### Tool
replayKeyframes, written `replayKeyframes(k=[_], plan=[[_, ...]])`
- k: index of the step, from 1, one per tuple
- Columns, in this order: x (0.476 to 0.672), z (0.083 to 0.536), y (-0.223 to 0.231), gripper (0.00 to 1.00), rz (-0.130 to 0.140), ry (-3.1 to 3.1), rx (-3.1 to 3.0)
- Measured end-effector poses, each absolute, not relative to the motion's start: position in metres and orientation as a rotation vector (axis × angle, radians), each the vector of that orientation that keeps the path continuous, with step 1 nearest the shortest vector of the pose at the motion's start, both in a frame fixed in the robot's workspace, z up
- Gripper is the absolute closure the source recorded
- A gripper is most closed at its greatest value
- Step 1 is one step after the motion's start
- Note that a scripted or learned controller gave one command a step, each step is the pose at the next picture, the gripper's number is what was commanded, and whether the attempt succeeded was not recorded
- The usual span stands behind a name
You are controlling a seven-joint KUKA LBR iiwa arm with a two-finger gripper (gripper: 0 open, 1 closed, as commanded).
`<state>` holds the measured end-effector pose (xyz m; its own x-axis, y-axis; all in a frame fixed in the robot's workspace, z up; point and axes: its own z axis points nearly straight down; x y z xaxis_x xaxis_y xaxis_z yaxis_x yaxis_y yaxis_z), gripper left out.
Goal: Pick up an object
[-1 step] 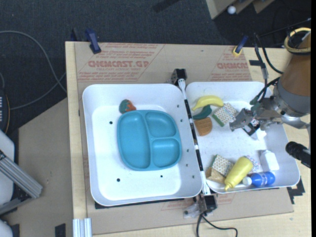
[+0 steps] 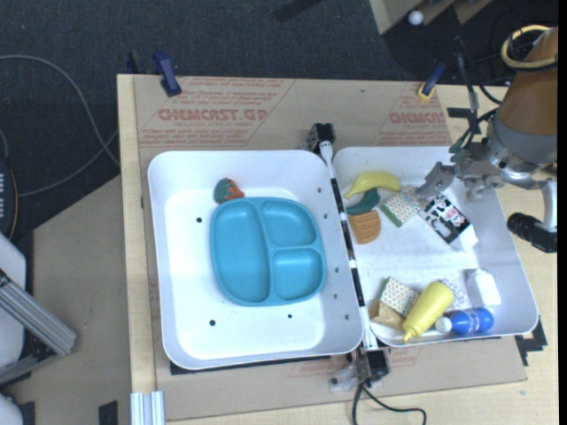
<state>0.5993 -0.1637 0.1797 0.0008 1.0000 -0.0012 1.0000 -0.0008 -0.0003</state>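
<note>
The gripper (image 2: 440, 181) hangs over the right bin's (image 2: 509, 264) far side, above a black-and-white packet (image 2: 446, 217); the finger state can't be told. The banana (image 2: 373, 183) lies left of it, long axis left-right. A yellow bottle (image 2: 427, 307) slants toward the near-left. The blue tray (image 2: 266, 250) partly hides an orange toy (image 2: 229, 189) in the left bin (image 2: 177, 264).

Two bins sit side by side on the bench. In the left bin (image 2: 177, 326) a divided plate (image 2: 266, 251) lies in the middle, with a small toy (image 2: 229, 189) touching its far left corner. In the right bin (image 2: 514, 273) a banana (image 2: 373, 182) lies at the far left, a cookie-like piece (image 2: 365, 227) just nearer. A squeeze bottle (image 2: 426, 308) lies along the near edge, a capped bottle (image 2: 468, 322) to its right.
</note>
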Motion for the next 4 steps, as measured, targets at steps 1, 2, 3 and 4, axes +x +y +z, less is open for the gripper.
replayKeyframes(k=[1,2,3,4], plan=[[0.652,0.099,-0.114,0.0,0.014,2.216,2.215],[0.653,0.109,-0.113,1.0,0.016,2.215,2.213],[0.652,0.109,-0.113,0.0,0.015,2.216,2.213],[0.671,0.093,-0.101,0.0,0.01,2.215,2.212]])
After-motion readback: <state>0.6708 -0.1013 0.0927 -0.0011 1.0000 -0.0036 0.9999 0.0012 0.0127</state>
